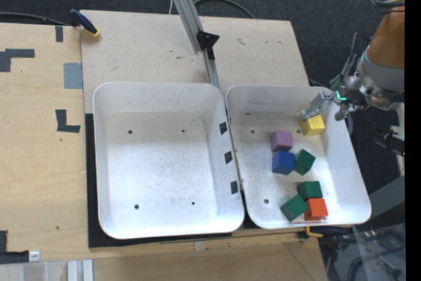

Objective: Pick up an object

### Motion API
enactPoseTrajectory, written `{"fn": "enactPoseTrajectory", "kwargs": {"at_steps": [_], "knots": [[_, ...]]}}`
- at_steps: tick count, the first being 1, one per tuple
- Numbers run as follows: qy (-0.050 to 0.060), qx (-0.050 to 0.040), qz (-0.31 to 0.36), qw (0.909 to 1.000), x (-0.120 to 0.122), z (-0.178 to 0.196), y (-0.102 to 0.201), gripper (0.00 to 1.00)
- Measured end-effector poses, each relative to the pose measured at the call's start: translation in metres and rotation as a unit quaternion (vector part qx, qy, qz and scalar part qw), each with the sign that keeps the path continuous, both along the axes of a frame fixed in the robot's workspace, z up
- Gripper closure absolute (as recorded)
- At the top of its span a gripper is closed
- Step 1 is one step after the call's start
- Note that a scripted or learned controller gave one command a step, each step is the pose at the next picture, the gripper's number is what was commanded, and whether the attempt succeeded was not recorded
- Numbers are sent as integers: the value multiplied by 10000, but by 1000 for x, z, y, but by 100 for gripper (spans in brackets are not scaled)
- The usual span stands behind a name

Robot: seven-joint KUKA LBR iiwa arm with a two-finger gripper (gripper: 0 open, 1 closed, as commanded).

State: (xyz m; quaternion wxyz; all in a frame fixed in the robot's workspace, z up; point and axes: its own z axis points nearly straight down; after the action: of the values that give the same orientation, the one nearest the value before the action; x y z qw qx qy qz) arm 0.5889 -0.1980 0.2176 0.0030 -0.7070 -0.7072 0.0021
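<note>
Yellow block (313, 124) sits in the right bin (348, 161), near its upper right corner, just below the gripper (320, 105) that reaches in from the right on the grey arm (378, 72) with its orange band. The fingertips come down right at the block's top edge, but whether the claw is spread or pinched on it cannot be told. Further down the same bin lie a purple block (281, 139), a blue block (283, 162) touching a green block (304, 161), and, near the lower rim, two more green blocks (301, 199) beside an orange block (317, 208). The left bin (105, 141) stands just beside it.
</note>
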Motion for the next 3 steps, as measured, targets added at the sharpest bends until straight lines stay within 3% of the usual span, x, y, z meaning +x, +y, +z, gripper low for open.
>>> {"fn": "enactPoseTrajectory", "kwargs": {"at_steps": [1,2,3], "knots": [[-15,-7,7,10000,1,2,0,0],[16,0,1,10000,5,-62,-5,0],[-120,-41,6,9999,13,-99,-4,0]]}}
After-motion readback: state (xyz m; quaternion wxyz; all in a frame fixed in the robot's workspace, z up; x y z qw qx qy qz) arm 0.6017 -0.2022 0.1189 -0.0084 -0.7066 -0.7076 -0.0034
